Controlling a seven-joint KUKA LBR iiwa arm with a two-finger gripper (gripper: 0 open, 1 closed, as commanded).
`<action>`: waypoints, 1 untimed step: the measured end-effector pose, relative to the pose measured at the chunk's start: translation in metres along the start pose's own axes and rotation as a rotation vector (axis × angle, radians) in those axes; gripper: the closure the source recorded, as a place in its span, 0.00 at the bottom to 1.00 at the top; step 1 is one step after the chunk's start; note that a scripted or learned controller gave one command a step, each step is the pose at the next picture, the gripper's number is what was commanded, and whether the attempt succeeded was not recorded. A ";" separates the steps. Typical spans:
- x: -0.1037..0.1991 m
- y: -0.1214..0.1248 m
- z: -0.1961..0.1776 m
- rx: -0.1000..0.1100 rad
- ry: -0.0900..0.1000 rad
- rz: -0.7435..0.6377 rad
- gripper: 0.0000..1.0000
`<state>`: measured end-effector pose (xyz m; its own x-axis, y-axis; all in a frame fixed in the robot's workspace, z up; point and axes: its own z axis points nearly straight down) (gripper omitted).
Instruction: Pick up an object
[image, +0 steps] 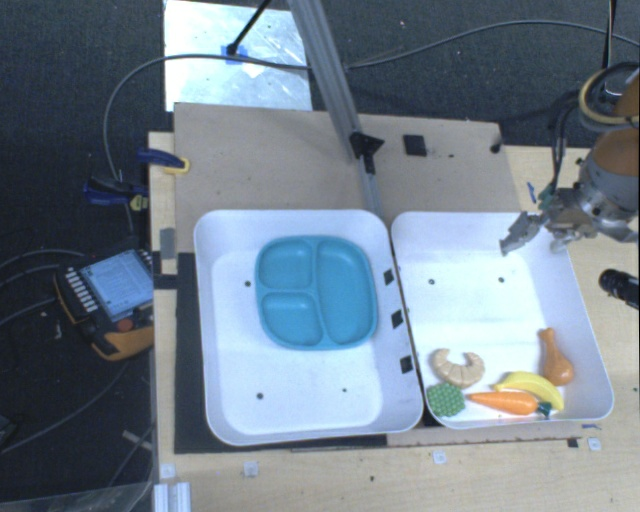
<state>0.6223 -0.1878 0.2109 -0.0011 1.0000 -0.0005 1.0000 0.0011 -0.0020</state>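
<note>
**Food lies at the near edge, my hand at the far edge**

My hand (522, 237) hangs over the far right part of the right bin (480, 300), close to its far rim, with nothing between its fingers that I can see. How wide it stands I cannot tell from this slant.

Everything worth taking sits at the opposite end of that bin, huddled along the near rim and into the near right corner. The drumstick (555, 358) stands nearest to me, against the right wall, its long axis running from the far side toward the near rim with the fat end nearer the corner. Beyond it lie the banana (531, 386) and the carrot (503, 402), touching one another, both stretched along the near rim. The croissant (458, 367) and the broccoli (446, 400) sit at the near left corner, the furthest reach.

So I judge the coming move to be a run across the bin toward its near rim, then down. The drumstick looks the fairest target: nearest, and a little apart from the rest. The left bin (230, 400) carries a blue plate (317, 292).
</note>
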 end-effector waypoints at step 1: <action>0.009 0.003 0.047 0.000 0.001 -0.004 0.00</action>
<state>0.6248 -0.1788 0.1639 -0.0050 1.0000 0.0001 1.0000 0.0050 -0.0015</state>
